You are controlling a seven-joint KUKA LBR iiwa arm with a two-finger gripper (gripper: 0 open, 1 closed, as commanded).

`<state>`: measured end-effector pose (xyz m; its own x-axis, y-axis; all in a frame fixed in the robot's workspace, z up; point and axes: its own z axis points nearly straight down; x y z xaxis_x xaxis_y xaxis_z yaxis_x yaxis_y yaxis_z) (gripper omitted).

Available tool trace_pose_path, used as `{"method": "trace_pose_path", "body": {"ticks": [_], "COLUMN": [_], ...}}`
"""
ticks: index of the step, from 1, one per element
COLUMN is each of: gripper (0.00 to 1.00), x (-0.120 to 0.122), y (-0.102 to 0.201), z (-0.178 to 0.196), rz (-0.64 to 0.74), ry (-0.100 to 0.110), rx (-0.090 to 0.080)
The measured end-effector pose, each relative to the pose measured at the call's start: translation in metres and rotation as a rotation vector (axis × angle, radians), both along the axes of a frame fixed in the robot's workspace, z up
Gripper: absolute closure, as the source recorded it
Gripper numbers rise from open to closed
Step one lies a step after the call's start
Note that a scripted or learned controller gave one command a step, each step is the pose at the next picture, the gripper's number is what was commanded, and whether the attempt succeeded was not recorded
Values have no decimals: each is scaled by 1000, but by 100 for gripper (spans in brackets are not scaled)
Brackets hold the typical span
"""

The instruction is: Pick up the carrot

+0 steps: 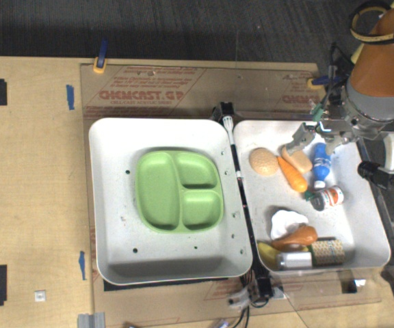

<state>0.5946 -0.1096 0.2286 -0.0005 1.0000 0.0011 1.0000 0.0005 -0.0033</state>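
The tool [305, 141] hovered at the carrot's [292, 170] upper end, near the right bin's [378, 248] far edge; whether it gripped, I couldn't tell. Best approach: straddle the carrot's width, clear of the bottle [321, 162] alongside.

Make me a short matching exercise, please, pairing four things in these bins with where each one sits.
Things:
1. green divided plate
2. carrot
3. tan bun
4. tool

Places:
A. right bin, far corner, above the carrot's top end
B. middle of the left bin
C. right bin, just left of the carrot
D. right bin, lying slantwise beside a blue-capped bottle

Pairs: 1-B, 2-D, 3-C, 4-A
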Motion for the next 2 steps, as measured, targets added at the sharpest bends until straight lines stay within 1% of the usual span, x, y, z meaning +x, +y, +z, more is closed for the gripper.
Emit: {"method": "trace_pose_path", "body": {"ticks": [1, 2], "gripper": [0, 100], "x": [1, 1], "y": [-2, -2], "z": [-131, -123], "rz": [-37, -41], "ry": [-11, -11], "rx": [-3, -4]}}
